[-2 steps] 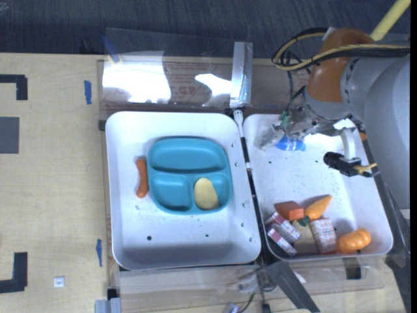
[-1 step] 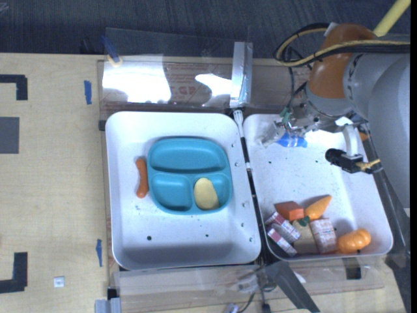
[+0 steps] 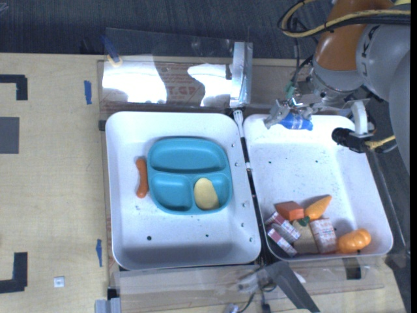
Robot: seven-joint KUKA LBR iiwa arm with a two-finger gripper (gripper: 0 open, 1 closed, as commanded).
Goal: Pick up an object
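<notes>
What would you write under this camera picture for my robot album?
Robot hand at the right bin's far edge; toy food piled at its near end.

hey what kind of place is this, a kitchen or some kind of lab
Likely a robot lab bench, not a kitchen: a cabled robot arm reaches over two white bins holding toy food and a blue tray.

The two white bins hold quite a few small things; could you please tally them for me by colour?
Blue: 1, the divided tray in the left bin
Yellow: 1, the piece on that tray
Orange: 3, a stick beside the tray, and a wedge and a round piece in the right bin
Red-brown or mixed packets: about 4, piled too tightly to be sure
Total: about 9
</notes>
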